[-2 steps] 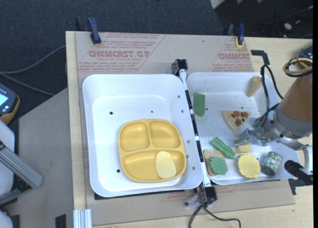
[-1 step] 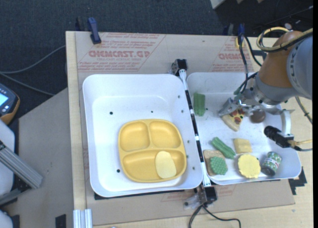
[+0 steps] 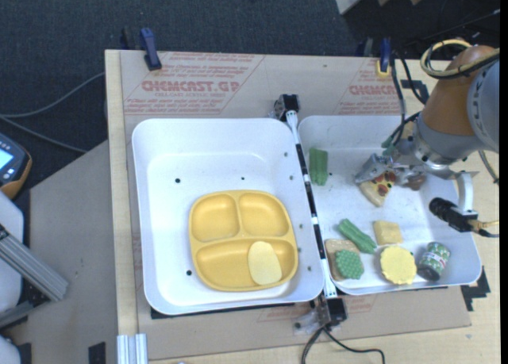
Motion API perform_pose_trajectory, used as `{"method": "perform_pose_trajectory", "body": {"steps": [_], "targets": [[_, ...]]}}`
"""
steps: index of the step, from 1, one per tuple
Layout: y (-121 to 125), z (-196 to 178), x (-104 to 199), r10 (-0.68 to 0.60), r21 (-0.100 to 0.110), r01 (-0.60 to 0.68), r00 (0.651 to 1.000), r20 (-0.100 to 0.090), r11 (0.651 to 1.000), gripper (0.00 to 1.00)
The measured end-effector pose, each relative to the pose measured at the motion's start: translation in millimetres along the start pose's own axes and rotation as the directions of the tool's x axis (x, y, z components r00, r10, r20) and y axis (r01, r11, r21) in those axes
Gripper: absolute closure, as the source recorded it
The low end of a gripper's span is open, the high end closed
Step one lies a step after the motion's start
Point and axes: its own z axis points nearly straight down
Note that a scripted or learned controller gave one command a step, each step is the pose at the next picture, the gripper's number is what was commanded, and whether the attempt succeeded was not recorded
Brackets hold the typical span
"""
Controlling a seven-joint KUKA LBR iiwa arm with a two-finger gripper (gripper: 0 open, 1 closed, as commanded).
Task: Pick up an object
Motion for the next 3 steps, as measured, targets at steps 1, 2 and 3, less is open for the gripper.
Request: {"method": "perform_pose_trajectory", "body": {"steps": [1,2,3], "targets": [[-119,0,-52,0.008,0.004,-0.008,1.000,0.003,1.000,0.00],[-26,1,-13,-0.004,-0.012,0.005,1.000,0.016,1.000,0.00],[31,0,-16,-0.001,-0.010,0.001,1.000,0.016,1.000,0.00]]}}
